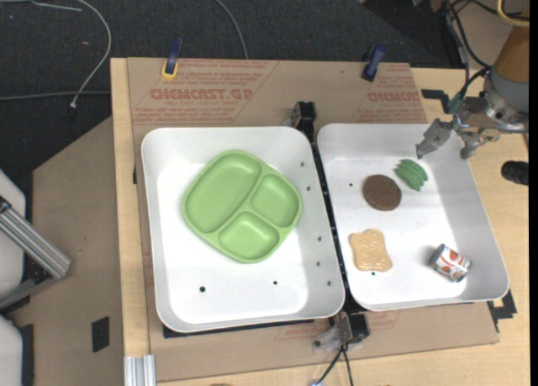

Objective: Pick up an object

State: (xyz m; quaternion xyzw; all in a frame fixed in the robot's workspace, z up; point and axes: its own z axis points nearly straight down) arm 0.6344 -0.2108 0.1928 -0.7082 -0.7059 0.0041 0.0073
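The right bin holds a green leafy piece, a round brown cookie, a tan cracker-shaped piece and a small red and white can lying on its side. My gripper hangs over the bin's far right corner, just above and right of the green piece. Its two fingers are spread apart with nothing between them.
The left bin carries a light green divided plate. A black clamp sits between the bins at the back. Blue clips hold the cardboard underlay at the far edge.
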